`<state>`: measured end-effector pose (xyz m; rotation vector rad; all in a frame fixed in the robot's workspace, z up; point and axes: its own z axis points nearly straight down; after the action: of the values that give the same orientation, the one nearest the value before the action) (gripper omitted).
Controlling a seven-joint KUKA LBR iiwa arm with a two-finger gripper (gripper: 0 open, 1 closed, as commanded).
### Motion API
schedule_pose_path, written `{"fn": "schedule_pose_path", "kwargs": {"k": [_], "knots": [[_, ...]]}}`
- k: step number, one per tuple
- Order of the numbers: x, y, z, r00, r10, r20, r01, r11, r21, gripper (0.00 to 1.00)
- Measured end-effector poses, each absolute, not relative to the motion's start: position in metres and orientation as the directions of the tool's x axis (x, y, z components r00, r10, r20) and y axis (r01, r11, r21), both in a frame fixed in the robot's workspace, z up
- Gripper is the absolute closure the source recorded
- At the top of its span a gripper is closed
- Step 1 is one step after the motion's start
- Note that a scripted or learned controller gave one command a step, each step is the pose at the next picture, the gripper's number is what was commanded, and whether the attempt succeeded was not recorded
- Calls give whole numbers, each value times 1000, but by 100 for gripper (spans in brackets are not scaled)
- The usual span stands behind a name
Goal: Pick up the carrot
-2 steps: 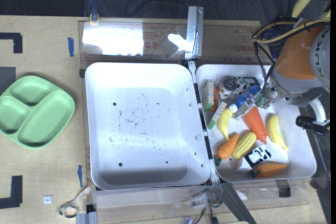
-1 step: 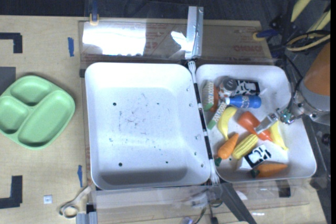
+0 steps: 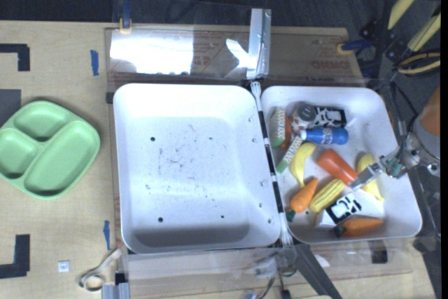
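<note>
The left white bin [image 3: 185, 164] is the biggest thing on the bench, with the right white bin [image 3: 392, 119] beside it and a green divided plate [image 3: 47, 148] far left. The gripper [image 3: 364, 177] hangs over the right bin; finger state cannot be told. The carrot [image 3: 303, 196] lies near the right bin's left wall, touching a corn cob [image 3: 327, 195].

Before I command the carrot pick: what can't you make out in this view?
- Gripper: too small and blurred in the camera view to read its fingers.
- Arm: cut off by the right edge.
- Carrots: three orange pieces are too blurred to tell apart.
- Black-and-white item: partly hidden by the corn.
</note>
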<state>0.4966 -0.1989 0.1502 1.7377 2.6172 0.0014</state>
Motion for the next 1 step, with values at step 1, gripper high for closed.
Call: {"fn": "schedule_pose_path", "kwargs": {"k": [1], "knots": [[517,-163,100,-659,752,-20,752,659,14,0]]}}
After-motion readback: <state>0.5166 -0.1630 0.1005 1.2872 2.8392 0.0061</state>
